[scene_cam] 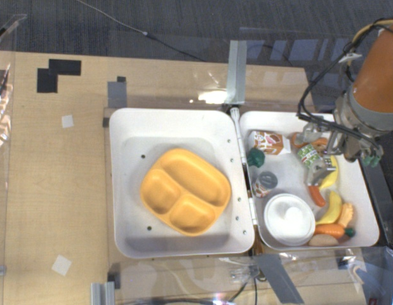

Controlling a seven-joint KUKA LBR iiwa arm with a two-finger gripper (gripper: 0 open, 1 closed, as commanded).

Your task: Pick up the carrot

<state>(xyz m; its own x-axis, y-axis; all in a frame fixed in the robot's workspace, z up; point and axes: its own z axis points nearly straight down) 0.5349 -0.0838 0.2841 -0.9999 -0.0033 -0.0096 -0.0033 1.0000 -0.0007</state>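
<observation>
Plainly, the carrot [329, 230] lies at the near edge of the right-hand bin [367, 199], a small orange piece with a green tip pointing right, wedged between the white bowl [288, 218] on its left and the bin's front wall, with a banana [331, 207] just above it and a pale brown piece [323, 239] touching its underside. The end effector [323, 164] hangs over the far half of that bin, above a clutter of small packets and a yellow piece, well apart from the carrot; whether it is wide or narrow I cannot tell, since the wrist and cables hide it from this slant. To do this step well, I judge the arm should travel toward the near edge and centre over the carrot's orange body, not its green end. Turning the wrist so the closing line crosses the carrot's short width would help. Descending straight down matters, because the bowl rim and banana crowd both sides and a slanted approach could nudge them. The yellow tray [185, 190] in the left bin [123, 189] plays no part.
</observation>
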